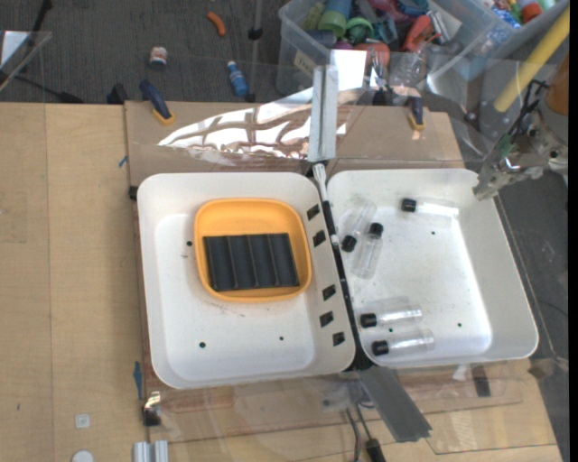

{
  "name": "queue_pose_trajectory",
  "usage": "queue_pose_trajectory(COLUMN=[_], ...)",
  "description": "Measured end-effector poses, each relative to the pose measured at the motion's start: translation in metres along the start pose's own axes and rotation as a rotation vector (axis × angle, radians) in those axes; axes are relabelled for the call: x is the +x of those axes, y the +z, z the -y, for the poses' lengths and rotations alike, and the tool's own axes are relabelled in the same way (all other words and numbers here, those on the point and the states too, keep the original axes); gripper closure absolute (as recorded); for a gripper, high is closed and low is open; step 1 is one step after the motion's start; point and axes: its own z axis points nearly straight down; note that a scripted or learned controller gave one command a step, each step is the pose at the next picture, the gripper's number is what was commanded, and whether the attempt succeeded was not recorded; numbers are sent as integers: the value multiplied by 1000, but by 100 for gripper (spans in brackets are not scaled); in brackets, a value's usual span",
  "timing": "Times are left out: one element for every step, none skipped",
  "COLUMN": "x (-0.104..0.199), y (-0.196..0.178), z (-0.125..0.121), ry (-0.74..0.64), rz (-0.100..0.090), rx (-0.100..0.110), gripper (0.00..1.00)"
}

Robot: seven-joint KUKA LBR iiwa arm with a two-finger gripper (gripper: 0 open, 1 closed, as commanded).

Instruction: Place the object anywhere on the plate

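Observation:
An orange plate (209, 226) lies in the left bin (172, 343). A black ribbed rectangular block (251, 262) rests flat on the plate's middle. Several clear vials with black caps lie in the right bin (492, 316): one near the far edge (432, 208), two by the divider (366, 254), two near the front (402, 343). My gripper (490, 183) hangs at the right bin's far right corner, above the rim and away from all the vials, with nothing visibly in it.
A row of black clips (327, 291) runs along the divider between the bins. A metal post (322, 113) stands behind the divider. A clear tub of colourful toys (379, 27) sits at the back. Crinkled foil (244, 135) lies behind the left bin.

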Motion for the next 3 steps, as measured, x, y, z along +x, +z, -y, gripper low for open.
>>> queue_pose_trajectory(x=[0,-7,-8], y=[0,0,-7], z=[0,-9,-9], ry=[0,-293,-292], rz=[0,2,2], rx=[0,-1,-2], gripper=[0,0,0])
